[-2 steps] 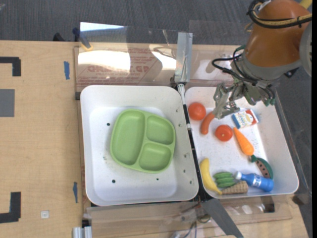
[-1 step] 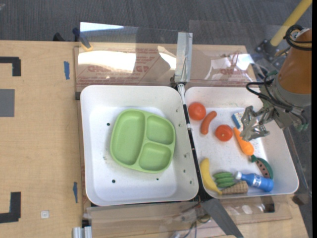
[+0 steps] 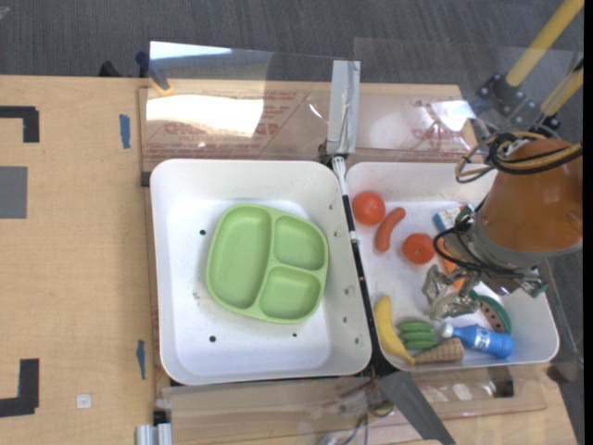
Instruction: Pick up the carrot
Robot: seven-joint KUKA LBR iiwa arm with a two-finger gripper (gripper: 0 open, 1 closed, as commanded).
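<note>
The arm's orange band [image 3: 533,202] hangs over the right side of the right bin [image 3: 547,341]. Below it, my gripper [image 3: 447,293] is down among the toys near the bin's middle. A small orange piece [image 3: 447,265], possibly the carrot, peeks out at the gripper's upper left edge. The arm hides most of it, and I cannot tell whether the gripper touches it. A long orange-red piece [image 3: 389,228] lies apart, up and to the left of the gripper.
The right bin also holds two red balls [image 3: 369,207] [image 3: 418,247], a banana [image 3: 387,327], a green pod [image 3: 417,334], a cone [image 3: 437,352], a blue bottle [image 3: 484,340] and a watermelon slice [image 3: 496,311]. A green divided plate [image 3: 267,263] lies in the left bin [image 3: 176,341].
</note>
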